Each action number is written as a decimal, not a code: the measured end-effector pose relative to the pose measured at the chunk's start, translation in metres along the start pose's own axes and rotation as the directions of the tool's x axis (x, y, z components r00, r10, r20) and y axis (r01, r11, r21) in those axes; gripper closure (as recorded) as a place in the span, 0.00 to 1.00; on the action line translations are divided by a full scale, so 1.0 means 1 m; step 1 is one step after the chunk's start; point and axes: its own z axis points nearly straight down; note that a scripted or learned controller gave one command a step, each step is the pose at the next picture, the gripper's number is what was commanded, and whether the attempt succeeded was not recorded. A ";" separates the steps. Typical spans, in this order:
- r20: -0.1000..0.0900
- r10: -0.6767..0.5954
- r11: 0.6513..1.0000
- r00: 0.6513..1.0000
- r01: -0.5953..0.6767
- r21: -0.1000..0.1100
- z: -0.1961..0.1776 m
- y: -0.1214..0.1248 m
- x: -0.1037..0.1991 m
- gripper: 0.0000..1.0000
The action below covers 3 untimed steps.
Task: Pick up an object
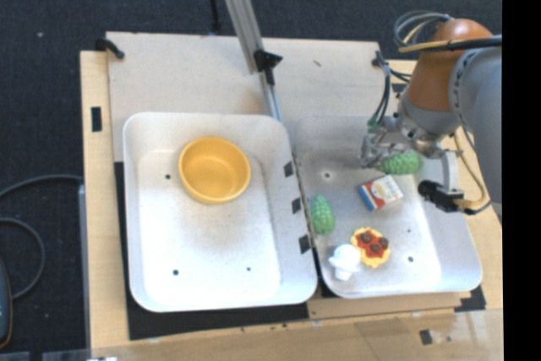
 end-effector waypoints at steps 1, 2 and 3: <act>-0.001 -0.003 1.000 1.000 0.003 -0.004 -0.064 0.007 0.001 1.00; 0.000 -0.003 1.000 1.000 0.003 -0.003 -0.113 0.012 -0.008 1.00; -0.001 -0.005 1.000 1.000 0.005 -0.002 -0.162 0.013 -0.009 1.00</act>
